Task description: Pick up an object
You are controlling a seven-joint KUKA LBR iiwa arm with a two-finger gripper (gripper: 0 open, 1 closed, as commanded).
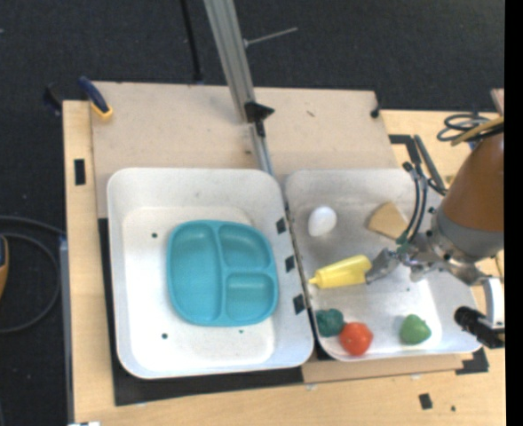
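Observation:
The right bin (350,185) holds several small objects. A yellow oblong piece (339,273) lies near its left wall. A white ball (321,220) and a tan wedge (388,220) sit toward the back. A teal lump (329,320), a red ball (356,337) and a green piece (414,328) line the front edge. My gripper (384,264) hangs low over the bin's middle, its tip right beside the yellow piece's right end. The orange band of the arm (479,189) rises at the right.
The left bin (132,238) holds a turquoise divided plate (223,271). An aluminium post (234,60) slants up from between the bins at the back. Cables lie at the bench's right edge (465,127).

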